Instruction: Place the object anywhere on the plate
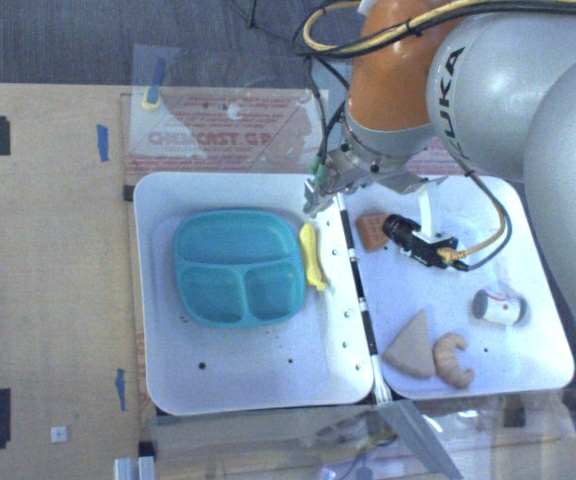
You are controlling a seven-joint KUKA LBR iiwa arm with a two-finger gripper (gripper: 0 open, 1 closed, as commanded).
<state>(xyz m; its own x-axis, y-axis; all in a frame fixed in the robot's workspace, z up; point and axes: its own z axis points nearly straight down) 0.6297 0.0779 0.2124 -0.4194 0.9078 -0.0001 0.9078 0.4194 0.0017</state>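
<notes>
Wooden bench [48, 268] with blue tape marks carries two white bins; left bin [258, 378] holds the teal plate [238, 266]. Yellow banana [313, 256] lies just beside the plate's right rim, on the bin floor, not on the plate. End effector [315, 196] sits just above the banana's upper end; open or closed, cannot tell. Judged step: release or regrasp near the plate. Next move calls for shifting the banana left onto the plate. Legible: "KUKA" on the arm [488, 78]
</notes>
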